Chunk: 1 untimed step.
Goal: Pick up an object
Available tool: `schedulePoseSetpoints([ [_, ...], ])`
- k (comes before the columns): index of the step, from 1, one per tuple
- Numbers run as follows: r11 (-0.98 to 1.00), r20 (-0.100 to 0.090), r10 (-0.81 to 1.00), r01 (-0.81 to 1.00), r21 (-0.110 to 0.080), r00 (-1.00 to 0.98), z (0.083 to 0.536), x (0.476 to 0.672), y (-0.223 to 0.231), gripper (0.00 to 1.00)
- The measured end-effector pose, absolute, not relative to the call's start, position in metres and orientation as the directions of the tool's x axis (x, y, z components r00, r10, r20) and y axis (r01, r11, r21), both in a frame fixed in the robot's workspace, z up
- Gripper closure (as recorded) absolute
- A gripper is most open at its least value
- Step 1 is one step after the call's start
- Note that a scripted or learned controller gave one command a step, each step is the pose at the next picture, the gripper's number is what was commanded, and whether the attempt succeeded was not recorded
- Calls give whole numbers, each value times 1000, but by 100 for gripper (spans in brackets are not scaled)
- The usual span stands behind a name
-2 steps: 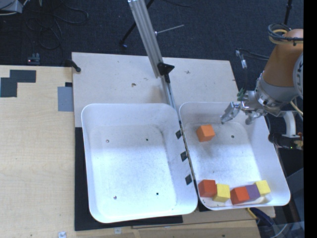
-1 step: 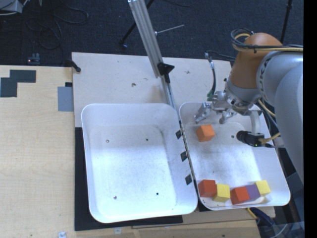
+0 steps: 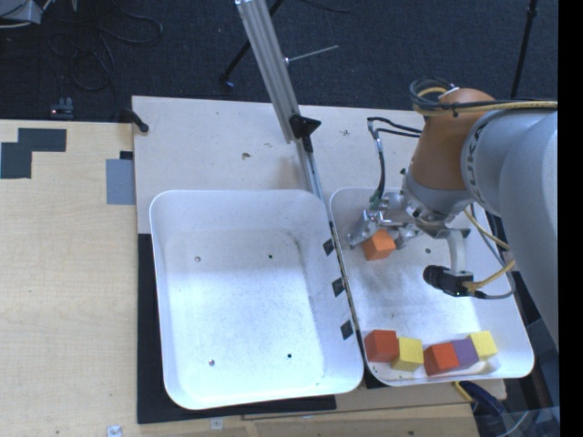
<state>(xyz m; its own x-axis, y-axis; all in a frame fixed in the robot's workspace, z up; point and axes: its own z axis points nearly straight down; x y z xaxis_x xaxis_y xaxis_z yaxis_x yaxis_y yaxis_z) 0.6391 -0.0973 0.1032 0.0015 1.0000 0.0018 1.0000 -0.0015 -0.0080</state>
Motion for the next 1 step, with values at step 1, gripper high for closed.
schedulePoseSetpoints([
  [1,-3,1,1000,1000,0,3,93,630,-143,0],
])
